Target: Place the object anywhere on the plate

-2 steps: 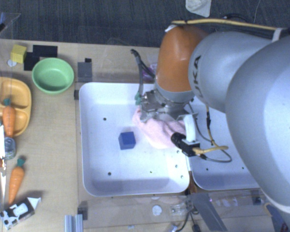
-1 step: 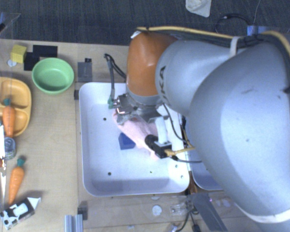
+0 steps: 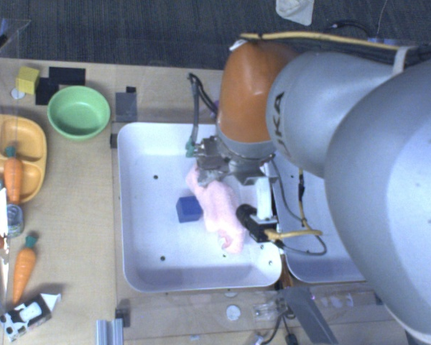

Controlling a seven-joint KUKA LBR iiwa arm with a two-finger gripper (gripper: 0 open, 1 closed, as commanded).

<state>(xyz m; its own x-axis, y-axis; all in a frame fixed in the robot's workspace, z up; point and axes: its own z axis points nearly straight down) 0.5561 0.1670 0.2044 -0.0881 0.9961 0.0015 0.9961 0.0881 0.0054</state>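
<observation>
A small blue block (image 3: 189, 208) lies in the left white bin (image 3: 140, 264), touching the left edge of a pale pink plate-like piece (image 3: 221, 218). The pink piece stretches from the bin's middle toward its front right corner, and the arm covers its upper part. My gripper (image 3: 210, 165) hangs just above the top end of the pink piece, up and to the right of the blue block. The big grey arm with its orange band (image 3: 248, 92) hides most of the gripper from above.
The right bin (image 3: 323, 264) lies mostly under the arm. Left of the bins are a green bowl (image 3: 77, 111), a yellow divided tray (image 3: 30, 157) holding a carrot (image 3: 12, 178), another carrot (image 3: 23, 264), a yellow block (image 3: 27, 79) and a cow-patterned carton (image 3: 29, 313).
</observation>
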